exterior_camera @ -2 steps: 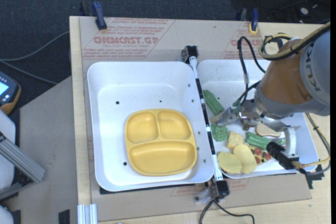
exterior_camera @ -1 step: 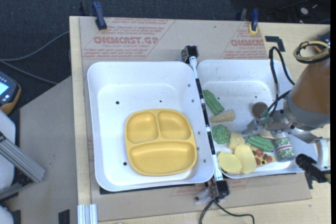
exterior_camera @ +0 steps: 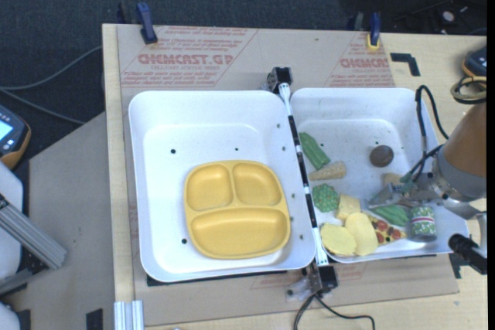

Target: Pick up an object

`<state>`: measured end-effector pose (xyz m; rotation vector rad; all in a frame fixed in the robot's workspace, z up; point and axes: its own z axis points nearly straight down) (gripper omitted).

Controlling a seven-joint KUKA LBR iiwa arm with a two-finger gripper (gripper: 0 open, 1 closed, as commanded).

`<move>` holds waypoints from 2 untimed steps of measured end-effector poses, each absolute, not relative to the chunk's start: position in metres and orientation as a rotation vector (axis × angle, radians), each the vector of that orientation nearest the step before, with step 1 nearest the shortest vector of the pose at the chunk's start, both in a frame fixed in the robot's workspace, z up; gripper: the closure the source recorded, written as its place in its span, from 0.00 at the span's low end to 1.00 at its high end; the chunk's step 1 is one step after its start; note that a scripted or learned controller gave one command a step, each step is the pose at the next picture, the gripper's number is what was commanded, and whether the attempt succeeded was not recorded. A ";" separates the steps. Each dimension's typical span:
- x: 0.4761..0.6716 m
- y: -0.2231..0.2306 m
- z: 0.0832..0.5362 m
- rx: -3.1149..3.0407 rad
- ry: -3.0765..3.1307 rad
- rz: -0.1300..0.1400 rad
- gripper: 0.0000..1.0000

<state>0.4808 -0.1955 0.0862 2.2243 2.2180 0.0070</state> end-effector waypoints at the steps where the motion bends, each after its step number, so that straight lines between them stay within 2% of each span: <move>1: 0.575 -0.201 0.088 2.209 2.225 0.013 0.00; 2: 0.567 -0.141 0.088 2.211 2.222 0.005 0.00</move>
